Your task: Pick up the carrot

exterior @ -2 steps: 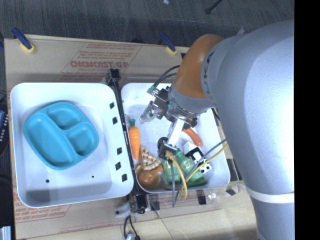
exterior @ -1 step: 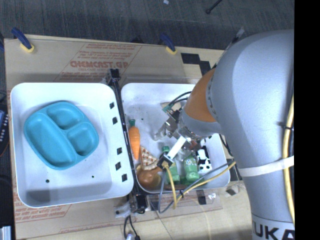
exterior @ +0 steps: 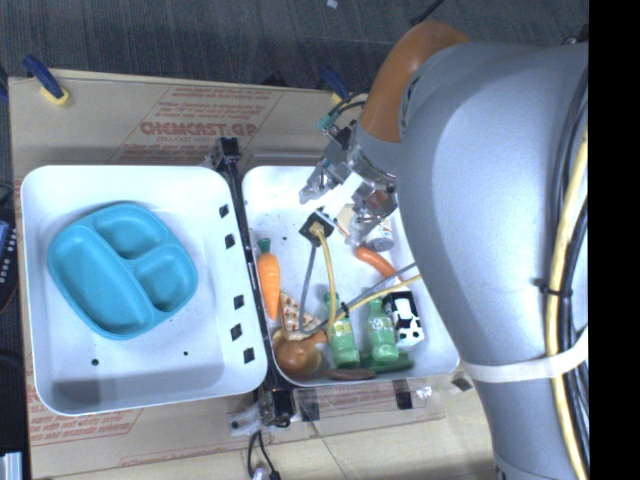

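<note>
- Bench [exterior: 150,118]: brown board with red print, partly covered by the two bins.
- Two blue clamps on the far edge of the board, one at the left corner [exterior: 46,80] and one near the middle [exterior: 333,78].
- Beyond the board is dark ribbed floor [exterior: 200,18].
- Left bin [exterior: 60,388]: shallow and white. It holds a blue divided plate [exterior: 120,268], lying flat toward the bin's left side. The plate's compartments look bare.
- Right bin [exterior: 275,183]: shallow and white, sitting against the left bin with a black strip [exterior: 237,258] along the seam. Most of its items are crowded at the near end.
- Carrot [exterior: 269,280]: lies flat in the right bin just beside its left wall. The green top points to the far end and the tip to the near end. Nothing holds it.
- A tan waffle-like piece [exterior: 289,313] touches the carrot's tip.
- A brown round item [exterior: 295,356] sits in the near left corner.
- Two green bottles [exterior: 343,343] [exterior: 381,336] lie side by side at the near end.
- A dark brown stick-shaped item [exterior: 350,374] lies along the near wall, below the bottles.
- A black-and-white toy [exterior: 405,320] is just right of the bottles.
- A short orange-red piece [exterior: 375,260] lies mid-bin, under the gripper's near side.
- Grey arm [exterior: 500,218] with an orange band [exterior: 400,78] covers the right of the view.
- Gripper [exterior: 350,200]: over the far half of the right bin, apart from the carrot and to its right. Open or closed can't be told.
</note>
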`<state>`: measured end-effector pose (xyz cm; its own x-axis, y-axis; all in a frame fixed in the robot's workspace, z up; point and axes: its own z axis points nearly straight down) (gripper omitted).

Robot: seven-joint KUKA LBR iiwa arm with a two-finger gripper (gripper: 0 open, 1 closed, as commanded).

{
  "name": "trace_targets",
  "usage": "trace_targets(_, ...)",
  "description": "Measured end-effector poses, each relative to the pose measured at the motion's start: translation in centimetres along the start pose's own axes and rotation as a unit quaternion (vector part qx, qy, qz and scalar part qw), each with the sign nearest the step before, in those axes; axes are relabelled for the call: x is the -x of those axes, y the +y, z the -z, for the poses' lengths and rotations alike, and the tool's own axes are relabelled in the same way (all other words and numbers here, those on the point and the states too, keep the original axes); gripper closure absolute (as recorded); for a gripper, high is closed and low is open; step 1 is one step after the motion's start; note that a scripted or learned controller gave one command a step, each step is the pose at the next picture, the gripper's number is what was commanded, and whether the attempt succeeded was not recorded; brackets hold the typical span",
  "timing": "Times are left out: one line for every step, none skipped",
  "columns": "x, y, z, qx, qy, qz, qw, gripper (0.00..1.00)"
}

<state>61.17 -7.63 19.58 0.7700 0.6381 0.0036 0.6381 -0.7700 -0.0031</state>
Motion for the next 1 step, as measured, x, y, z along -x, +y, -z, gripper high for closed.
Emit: trace_targets(3.42,-0.94,-10.59,-0.003,-0.004,-0.062,0.998,0.0)
